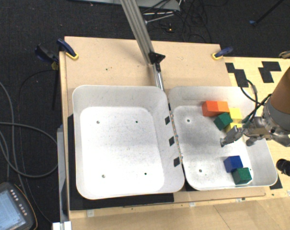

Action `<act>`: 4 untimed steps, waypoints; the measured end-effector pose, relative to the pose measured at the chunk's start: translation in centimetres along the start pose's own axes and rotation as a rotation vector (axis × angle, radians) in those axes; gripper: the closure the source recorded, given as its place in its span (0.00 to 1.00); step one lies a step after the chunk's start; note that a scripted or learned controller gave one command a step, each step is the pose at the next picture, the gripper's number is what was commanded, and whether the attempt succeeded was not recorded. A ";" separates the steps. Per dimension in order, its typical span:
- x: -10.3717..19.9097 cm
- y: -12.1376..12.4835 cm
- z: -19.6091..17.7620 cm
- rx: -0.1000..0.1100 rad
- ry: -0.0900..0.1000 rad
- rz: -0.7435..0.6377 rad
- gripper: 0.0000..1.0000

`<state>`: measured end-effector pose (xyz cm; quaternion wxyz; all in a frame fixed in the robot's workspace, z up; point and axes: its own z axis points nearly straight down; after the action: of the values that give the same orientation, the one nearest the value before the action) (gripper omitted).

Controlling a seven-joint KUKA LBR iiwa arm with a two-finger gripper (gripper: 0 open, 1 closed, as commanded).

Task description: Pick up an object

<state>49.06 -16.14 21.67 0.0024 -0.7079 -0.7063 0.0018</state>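
Several blocks lie in the right bin (197, 176). An orange block (214, 108), a green block (223, 120) and a yellow block (235, 114) cluster at its far right. A blue block (232, 163) and a dark green block (242, 176) sit near its front right corner. My gripper (239, 138) hangs over the right side of this bin, just below the yellow and green blocks and above the blue one. It is open, and nothing sits between its fingers.
The left bin (118, 138) lies beside the right one, with a raised divider (173, 135) between them. A metal pole (137, 25) slants in from the top. Clamps (68, 49) hold the board's far corners.
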 end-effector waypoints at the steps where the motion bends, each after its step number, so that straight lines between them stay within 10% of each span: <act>1: -0.5 0.1 6.3 0.001 0.001 0.000 0.00; 2: -0.5 0.2 11.5 -0.007 -0.002 -0.002 0.00; 3: -0.5 0.3 10.3 -0.009 -0.002 -0.002 1.00; 4: 0.1 0.2 5.9 -0.011 -0.003 -0.005 1.00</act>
<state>49.21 -16.03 15.79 -0.0023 -0.7060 -0.7082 -0.0011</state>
